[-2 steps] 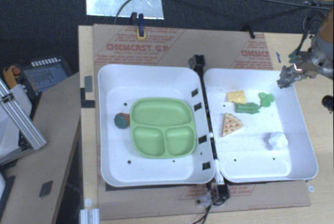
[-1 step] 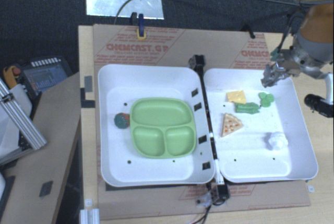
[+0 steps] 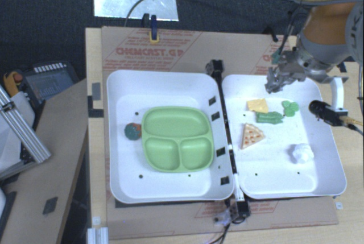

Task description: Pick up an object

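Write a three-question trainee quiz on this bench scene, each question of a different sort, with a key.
1. True or false: the green divided tray lies in the left bin.
2. Multiple choice: which thing in the right bin lies nearest the gripper? A. the white crumpled lump B. the yellow cheese piece C. the pizza slice
3. Fill in: the small dark round object in the left bin sits against the tray's ____ side, as the camera sees it.

Key: 1. True. 2. B. 3. left.
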Tool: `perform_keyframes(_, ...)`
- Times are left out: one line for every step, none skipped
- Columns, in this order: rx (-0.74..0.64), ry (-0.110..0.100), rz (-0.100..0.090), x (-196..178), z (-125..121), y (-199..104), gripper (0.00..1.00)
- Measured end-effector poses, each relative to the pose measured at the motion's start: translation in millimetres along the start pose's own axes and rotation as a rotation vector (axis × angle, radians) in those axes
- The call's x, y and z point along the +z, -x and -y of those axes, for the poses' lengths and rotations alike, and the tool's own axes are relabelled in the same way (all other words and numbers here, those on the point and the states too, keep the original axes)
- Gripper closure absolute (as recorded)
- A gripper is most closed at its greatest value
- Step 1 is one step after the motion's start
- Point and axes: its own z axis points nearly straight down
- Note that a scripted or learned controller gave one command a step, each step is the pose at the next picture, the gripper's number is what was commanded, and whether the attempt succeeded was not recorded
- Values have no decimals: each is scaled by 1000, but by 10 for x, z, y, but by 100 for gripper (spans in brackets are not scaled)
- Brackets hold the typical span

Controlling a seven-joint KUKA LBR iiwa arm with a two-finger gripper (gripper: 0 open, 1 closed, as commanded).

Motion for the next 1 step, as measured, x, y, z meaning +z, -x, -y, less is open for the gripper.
perform_keyframes(0, 1, 0, 21, -57, -559, 100)
